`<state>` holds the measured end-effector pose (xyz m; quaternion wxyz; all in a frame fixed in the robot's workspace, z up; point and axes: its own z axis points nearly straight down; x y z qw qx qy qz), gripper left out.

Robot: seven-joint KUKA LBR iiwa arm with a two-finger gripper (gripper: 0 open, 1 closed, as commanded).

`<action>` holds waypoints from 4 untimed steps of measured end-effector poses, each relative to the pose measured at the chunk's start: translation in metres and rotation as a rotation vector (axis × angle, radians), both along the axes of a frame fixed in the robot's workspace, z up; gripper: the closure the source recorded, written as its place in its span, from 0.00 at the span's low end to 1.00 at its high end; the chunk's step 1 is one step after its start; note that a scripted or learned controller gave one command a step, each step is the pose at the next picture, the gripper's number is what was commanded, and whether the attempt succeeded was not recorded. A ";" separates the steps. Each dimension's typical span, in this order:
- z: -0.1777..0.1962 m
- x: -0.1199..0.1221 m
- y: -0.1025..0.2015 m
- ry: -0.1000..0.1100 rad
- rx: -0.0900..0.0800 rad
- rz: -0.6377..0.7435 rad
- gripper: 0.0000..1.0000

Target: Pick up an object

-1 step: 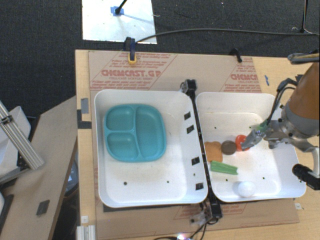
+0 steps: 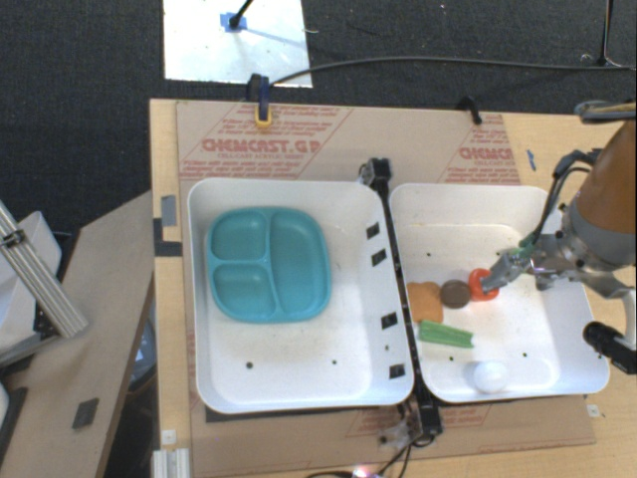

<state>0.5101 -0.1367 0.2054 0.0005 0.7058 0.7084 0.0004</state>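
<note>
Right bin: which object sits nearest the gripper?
The small red-orange object, right at the gripper tip. The brown disc lies just beyond it.

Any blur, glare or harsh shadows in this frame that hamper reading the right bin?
Camera view: lighting even, shadows soft; the white ball nearly blends into the bright right bin; the gripper is slightly blurred against the orange object, so its grasp is unclear.

Arm: grey body with orange band, entering from the right edge, angled down and leftward. Wrist: low, canted toward the left. Gripper [image 2: 495, 279]: at the arm's leftmost end, pointing left and slightly downward; cabling loops above the wrist.
</note>
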 end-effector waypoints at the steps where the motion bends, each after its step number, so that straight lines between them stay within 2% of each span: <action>1: -0.061 0.005 -0.001 0.003 0.001 -0.002 0.00; 2: -0.105 0.002 0.006 0.002 0.001 -0.002 0.00; 3: -0.121 0.003 0.006 0.001 0.001 -0.003 0.00; 4: -0.110 0.003 0.006 -0.001 0.001 -0.003 1.00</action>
